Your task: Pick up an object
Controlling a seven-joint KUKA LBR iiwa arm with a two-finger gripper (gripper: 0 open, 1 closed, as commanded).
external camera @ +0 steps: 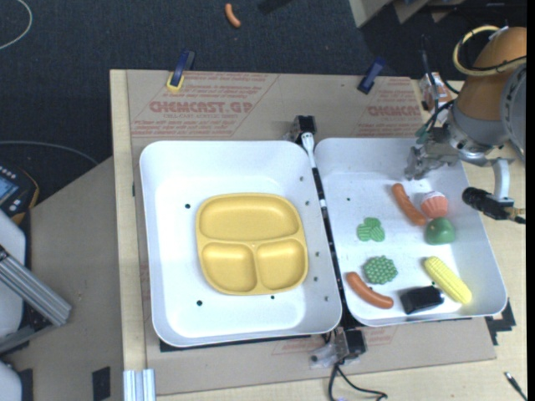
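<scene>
one fixed camera looks down aslant on both bins (159, 224).

The two bins, left (159, 224) and right (476, 249), look like smooth white plastic with a soft sheen, and the yellow divided tray (251, 242) in the left one is smooth, slightly glossy plastic too. The desk (276, 103) under them looks like matt brown cardboard or paper printed in red, while the floor (100, 23) beyond it is a dark, rough, carpet-like surface. The corn cob (447, 279), the two sausages (369, 291) (408, 204) and the green toy vegetables (379, 268) seem moulded plastic, the black block (420, 299) is matt, and the arm (489, 90) shows smooth grey casing with a glossy orange band.
</scene>
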